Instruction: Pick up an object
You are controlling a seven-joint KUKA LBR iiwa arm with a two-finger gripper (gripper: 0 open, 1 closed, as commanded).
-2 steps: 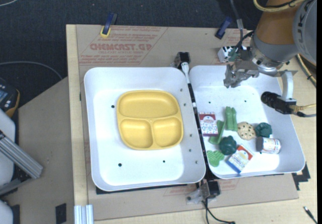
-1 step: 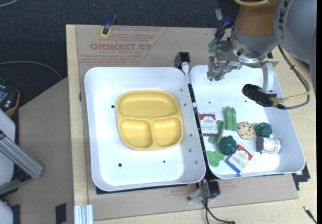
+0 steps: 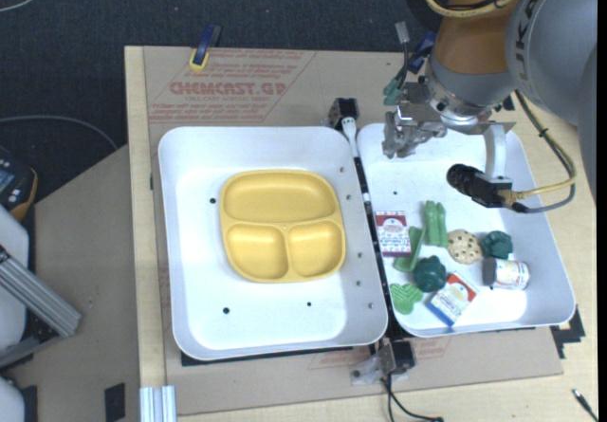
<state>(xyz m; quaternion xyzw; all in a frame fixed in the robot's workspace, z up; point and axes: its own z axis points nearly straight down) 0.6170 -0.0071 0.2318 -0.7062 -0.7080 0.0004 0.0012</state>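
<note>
Clutter is sitting bunched in the near half of the right bin [image 3: 531, 311], which is leaving its far end bare, and that bare end is where the gripper [image 3: 406, 137] is hanging, close to the divider between the two bins. Among the pile, a small red-and-white card [image 3: 392, 229] is lying nearest the divider, a green stick [image 3: 434, 221] is leaning beside it, a round cookie [image 3: 463, 245] is resting just right of that, and a dark green lump [image 3: 429, 272] is sitting in front, touching a red-and-blue packet [image 3: 450, 300]. A yellow divided tray [image 3: 282, 225] is lying alone in the left bin [image 3: 185, 249], likely parked there as a drop spot. The arm is reaching in from the right with the wrist pointing down. Whether the fingers are apart or together, I cannot tell from where I am standing; nothing is visibly caught in them, and every candidate object is lying well apart from them, nearer the front.
</note>
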